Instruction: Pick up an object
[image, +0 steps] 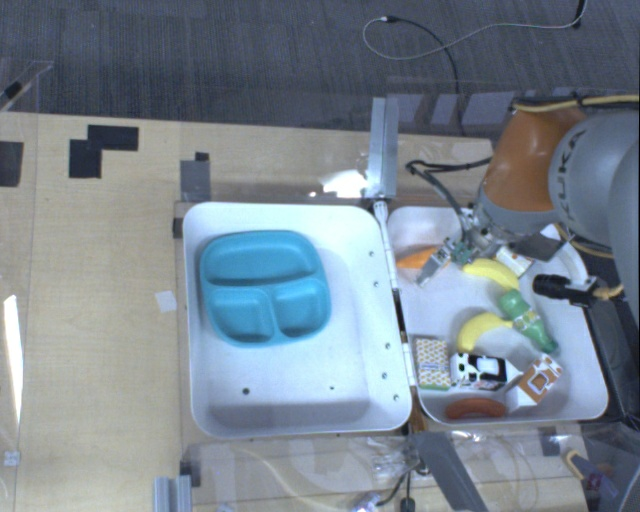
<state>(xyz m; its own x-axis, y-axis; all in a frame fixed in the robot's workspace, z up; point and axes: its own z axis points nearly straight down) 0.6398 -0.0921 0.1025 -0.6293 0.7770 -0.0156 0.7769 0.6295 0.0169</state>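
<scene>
My gripper (443, 258) hangs low in the upper left part of the right bin (590, 400), reaching in from the grey arm with the orange band. An orange carrot-like piece (412, 259) lies right beside its tip, on the left; whether they touch is unclear. A yellow banana (489, 271) lies just right of the gripper. Lower in the same bin are a second banana (478, 327), a green bottle (521, 311), a black-and-white box (479, 371), a patterned card box (432, 362), an orange-and-white box (541, 378) and a reddish sausage (475, 407).
The left bin (300, 400) holds a blue divided tray (264, 285). A metal post (383, 150) stands at the back between the bins. Cables run behind the right bin. The arm's body covers the right bin's upper right corner.
</scene>
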